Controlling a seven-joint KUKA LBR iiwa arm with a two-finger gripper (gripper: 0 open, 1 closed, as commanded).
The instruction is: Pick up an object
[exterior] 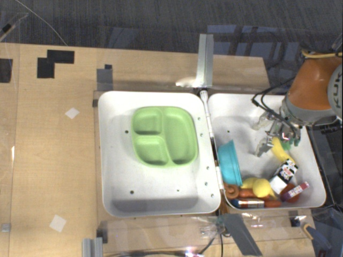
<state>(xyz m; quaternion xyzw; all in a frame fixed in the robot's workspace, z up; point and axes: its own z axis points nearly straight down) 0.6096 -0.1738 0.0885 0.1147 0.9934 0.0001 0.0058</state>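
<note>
My gripper (262, 135) hangs over the right bin (236, 114), with the orange-banded wrist behind it to the right. Its two pale fingers (263, 146) stand spread apart, open, with bare bin floor showing between them. A yellow banana-shaped piece (280, 150) lies just right of the lower finger, touching or nearly touching it. Below it sits a black-and-white bottle (285, 174) and a red item (296, 191). A teal bowl (229, 163) leans on its side against the bin's left wall. A yellow lemon (261, 186) rests at the front.
A green divided plate (163, 135) lies in the left bin (123, 197). A brown ring (231, 190) and a red marker (252, 202) crowd the right bin's front edge. A metal post (205, 63) stands behind the divider. Black cables (268, 98) loop off the wrist.
</note>
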